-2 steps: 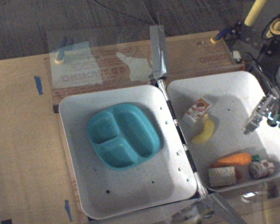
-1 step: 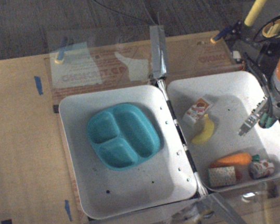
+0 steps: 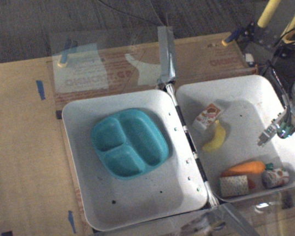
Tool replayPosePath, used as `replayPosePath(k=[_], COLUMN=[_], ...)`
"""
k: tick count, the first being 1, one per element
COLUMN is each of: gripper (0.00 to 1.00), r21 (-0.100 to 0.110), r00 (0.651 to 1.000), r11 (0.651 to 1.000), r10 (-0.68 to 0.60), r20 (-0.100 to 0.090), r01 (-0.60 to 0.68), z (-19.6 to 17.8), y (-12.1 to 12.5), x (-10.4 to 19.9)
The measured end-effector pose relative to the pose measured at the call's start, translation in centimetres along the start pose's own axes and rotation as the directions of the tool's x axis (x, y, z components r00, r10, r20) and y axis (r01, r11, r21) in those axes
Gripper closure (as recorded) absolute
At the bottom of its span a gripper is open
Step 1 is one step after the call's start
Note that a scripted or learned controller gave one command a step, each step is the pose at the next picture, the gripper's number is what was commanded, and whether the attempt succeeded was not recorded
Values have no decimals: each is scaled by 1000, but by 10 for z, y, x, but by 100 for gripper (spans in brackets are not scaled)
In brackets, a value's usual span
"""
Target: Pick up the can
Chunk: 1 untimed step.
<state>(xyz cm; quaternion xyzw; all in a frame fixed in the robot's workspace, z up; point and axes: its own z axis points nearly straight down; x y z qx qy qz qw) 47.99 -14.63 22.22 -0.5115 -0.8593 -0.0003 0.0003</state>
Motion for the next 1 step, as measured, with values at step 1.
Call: replayPosePath(k=[1], gripper=[100], r21=[-3], r00=[999], r11=[999], r10=[-42], r20=[4], r01=[42], z=[-29], y=[5], x=[9])
